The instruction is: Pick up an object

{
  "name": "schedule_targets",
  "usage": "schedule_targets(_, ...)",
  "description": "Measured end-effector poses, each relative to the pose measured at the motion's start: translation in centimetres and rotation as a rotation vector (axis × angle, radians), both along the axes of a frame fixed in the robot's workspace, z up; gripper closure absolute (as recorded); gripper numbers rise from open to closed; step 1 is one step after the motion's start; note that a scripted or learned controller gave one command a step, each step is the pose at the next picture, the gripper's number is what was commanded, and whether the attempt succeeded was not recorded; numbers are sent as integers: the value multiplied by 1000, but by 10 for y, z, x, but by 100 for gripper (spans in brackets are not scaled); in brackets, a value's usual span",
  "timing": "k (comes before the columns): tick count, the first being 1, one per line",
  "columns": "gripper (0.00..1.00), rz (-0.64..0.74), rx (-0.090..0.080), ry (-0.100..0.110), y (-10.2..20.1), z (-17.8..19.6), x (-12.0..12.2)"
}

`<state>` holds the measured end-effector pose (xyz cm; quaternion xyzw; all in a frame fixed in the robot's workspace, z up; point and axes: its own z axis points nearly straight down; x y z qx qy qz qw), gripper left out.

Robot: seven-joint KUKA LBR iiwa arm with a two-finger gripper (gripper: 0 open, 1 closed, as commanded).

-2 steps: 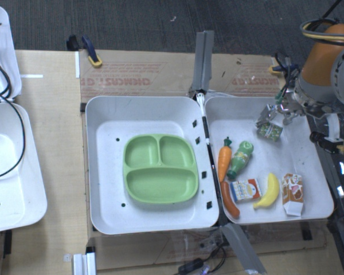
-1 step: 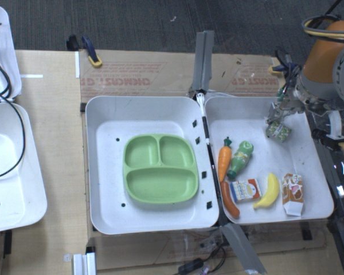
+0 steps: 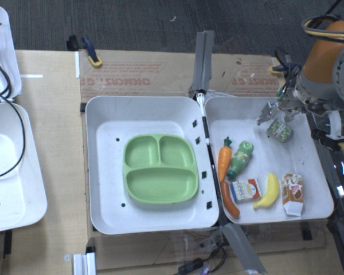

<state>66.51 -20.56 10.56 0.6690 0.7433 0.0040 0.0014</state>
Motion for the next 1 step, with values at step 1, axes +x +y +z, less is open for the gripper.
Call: schedule_targets(1, 0, 148, 5, 6, -9, -14, -42)
